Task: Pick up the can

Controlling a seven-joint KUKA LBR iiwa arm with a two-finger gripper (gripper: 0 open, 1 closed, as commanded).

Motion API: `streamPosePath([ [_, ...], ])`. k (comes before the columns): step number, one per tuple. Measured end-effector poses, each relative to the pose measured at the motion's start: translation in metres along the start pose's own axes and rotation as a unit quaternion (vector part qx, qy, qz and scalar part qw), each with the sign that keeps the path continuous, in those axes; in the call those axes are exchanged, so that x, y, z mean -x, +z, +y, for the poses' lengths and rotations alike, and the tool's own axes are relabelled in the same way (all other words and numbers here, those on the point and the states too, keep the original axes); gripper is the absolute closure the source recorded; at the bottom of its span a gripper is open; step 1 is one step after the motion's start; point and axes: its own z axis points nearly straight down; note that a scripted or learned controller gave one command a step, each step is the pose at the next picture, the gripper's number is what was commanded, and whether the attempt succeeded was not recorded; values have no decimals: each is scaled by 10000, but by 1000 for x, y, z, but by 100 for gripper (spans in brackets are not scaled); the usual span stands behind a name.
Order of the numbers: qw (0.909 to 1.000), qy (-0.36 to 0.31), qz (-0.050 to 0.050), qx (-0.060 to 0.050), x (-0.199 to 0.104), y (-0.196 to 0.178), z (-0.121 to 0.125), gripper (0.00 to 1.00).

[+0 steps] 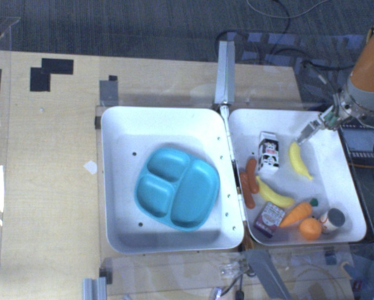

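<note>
The can, small with a grey top and a pale body, stands in the front right corner of the right bin, next to an orange. My gripper hangs over the back right part of that bin, just above the upper end of a yellow banana. It is well apart from the can, which lies toward the front of the bin. Nothing shows in its grasp.
The right bin also holds a second banana, a carrot, a purple packet, red sausages and a small white carton. In the left bin lies a blue divided plate.
</note>
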Motion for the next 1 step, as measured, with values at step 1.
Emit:
streamPosePath([
  [1, 10000, 0, 0, 0, 0, 0, 0, 0],
])
